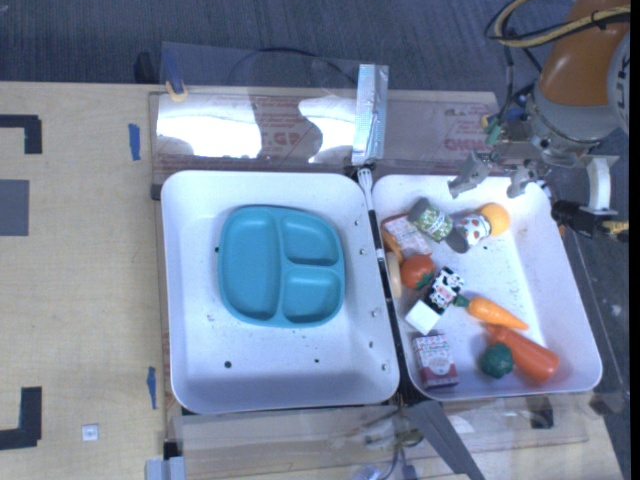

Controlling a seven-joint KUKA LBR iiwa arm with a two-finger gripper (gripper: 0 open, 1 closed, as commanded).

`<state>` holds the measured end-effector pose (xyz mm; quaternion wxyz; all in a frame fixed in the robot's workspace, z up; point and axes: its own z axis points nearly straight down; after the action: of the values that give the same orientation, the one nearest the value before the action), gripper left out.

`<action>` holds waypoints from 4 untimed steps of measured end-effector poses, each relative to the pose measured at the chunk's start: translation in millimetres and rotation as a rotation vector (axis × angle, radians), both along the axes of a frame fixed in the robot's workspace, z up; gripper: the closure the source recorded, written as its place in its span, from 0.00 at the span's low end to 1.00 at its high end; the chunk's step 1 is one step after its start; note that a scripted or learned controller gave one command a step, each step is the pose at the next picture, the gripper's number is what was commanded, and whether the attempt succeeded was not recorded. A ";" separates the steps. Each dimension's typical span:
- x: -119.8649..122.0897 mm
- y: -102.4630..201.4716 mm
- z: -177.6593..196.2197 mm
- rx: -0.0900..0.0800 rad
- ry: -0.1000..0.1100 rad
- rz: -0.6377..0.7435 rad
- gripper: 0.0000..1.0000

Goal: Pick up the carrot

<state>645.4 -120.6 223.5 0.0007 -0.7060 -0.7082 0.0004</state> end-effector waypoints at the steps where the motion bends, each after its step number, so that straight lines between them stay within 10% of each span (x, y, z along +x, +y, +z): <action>1: 14.3 -67.3 -109.4 0.002 0.011 0.047 0.00; 2: -54.7 -102.1 -72.0 -0.002 -0.003 0.160 0.00; 3: -110.0 -23.2 -73.8 0.002 -0.001 0.169 0.00; 4: -58.7 -50.2 -5.1 -0.003 -0.007 0.023 0.00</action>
<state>586.6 -170.9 218.5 -0.0028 -0.6977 -0.7164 -0.0013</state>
